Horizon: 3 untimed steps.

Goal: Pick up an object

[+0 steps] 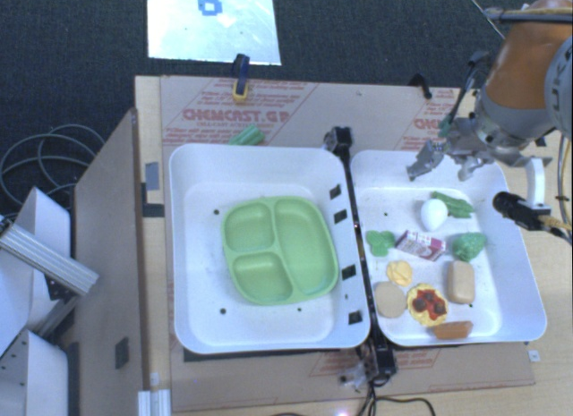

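Hovering at about one o'clock over the right-hand shallow white plastic bin point(515, 311), the two-finger metal tool point(447, 160) has its fingers spread apart with nothing between them.

Nearest below it is the smooth white egg-shaped toy point(433, 214), touching a flat green leaf-shaped piece point(454, 203) at its two o'clock. In my judgement that is the main risk: a rounded egg can squirt out of closing fingers, and the leaf so close may get pinched with it or nudged away.

The other items in this bin sit crowded together, so a descent slightly off target could shove neighbours instead of catching one. From the egg, a small red-and-white packet point(420, 244) lies at six o'clock, a green broccoli-like lump point(380, 242) at eight, a crinkled green piece point(468, 245) at four. Lower are a yellow lump point(399, 272), a tan round biscuit-like disc point(389, 299), a beige bread-shaped block point(461, 282), a yellow slice with red topping point(427, 304) and an orange sausage-shaped toy point(452, 330).

The left-hand white bin point(201, 316) holds a pale green three-compartment plastic tray point(278, 249), its compartments bare.
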Available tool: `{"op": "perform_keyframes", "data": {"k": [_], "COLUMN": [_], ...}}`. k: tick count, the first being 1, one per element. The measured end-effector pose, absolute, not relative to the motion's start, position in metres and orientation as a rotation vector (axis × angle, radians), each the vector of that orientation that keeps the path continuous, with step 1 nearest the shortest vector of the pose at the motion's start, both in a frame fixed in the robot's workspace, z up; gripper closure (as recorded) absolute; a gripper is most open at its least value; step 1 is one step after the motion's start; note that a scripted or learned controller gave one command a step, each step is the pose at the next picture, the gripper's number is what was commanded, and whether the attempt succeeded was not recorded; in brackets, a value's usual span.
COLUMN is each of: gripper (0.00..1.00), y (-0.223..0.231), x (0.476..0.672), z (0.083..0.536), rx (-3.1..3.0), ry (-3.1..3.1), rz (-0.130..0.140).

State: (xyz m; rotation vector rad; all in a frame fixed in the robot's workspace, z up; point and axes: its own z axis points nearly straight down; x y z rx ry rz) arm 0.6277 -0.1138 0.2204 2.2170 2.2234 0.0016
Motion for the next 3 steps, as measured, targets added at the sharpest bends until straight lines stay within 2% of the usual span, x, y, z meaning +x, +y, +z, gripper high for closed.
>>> {"op": "perform_keyframes", "data": {"k": [1, 2, 3], "gripper": [0.00, 0.00, 0.00], "y": [-0.155, -0.149, -0.180], "x": [0.609, 0.521, 0.483], "z": [0.359, 0.297, 0.101], "rx": [2.212, 2.229, 2.231], "ry": [2.208, 2.224, 2.224], "rz": [0.012, -0.006, -0.008]}}
